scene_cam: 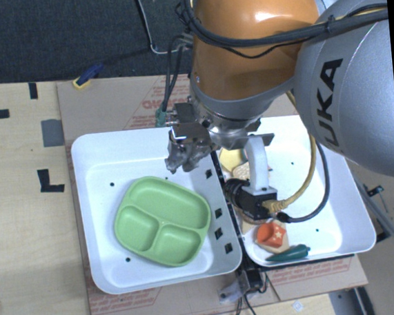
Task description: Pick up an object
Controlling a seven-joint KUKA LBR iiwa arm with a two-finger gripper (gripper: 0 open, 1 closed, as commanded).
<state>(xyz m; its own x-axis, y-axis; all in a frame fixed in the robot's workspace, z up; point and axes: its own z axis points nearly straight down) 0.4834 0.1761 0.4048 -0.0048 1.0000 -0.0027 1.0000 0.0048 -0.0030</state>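
A light green divided plate (163,220) lies in the left bin (93,198), tilted toward the bin's front. My gripper (180,159) hangs over the back right part of that bin, just above the plate's far edge and close to the wall between the bins. Nothing shows between the gripper and the plate. In the right bin (343,233) sit a red-orange toy piece (270,235), a dark green long item (289,253) at the front wall, and a pale yellow item (231,159) partly hidden under my wrist.
The big grey and orange arm covers most of the right bin's back half. Cardboard lies under both bins. A blue and yellow clip (86,76) rests at the back left of the bench.
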